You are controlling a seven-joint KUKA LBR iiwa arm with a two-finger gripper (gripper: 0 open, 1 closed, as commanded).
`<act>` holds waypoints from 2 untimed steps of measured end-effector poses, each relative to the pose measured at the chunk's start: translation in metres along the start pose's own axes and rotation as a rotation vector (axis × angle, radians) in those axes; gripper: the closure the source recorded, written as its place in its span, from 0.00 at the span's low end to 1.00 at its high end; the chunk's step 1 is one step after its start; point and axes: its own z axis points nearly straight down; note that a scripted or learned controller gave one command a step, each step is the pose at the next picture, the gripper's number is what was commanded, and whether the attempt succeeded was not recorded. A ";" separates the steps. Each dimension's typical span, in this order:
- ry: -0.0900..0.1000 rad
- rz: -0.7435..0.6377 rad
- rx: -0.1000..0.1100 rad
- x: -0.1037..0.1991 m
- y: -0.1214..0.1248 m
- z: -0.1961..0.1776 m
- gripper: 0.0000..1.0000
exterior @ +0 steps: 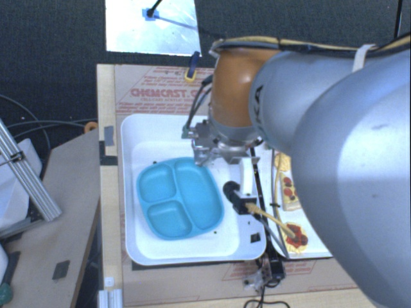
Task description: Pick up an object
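A light blue plate (pixel 178 197) with three compartments lies flat in the left white bin (pixel 136 140), filling most of its floor. My gripper (pixel 204 154) hangs low over the plate's far right corner, under the orange band of the wrist. Whether it touches the plate is hidden by the wrist. Nothing is seen held in it.
The grey arm covers most of the right bin (pixel 316 253). Two flat cream pieces with red spots (pixel 288 186) (pixel 298 236) show along that bin's left side. A small black square (pixel 255 237) sits on the ledge between the bins. Cardboard lies under both bins.
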 end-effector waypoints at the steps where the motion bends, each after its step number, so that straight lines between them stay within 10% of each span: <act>1: 0.000 -0.002 0.001 -0.026 0.073 0.085 1.00; 2: 0.005 -0.004 -0.023 -0.004 0.039 0.095 1.00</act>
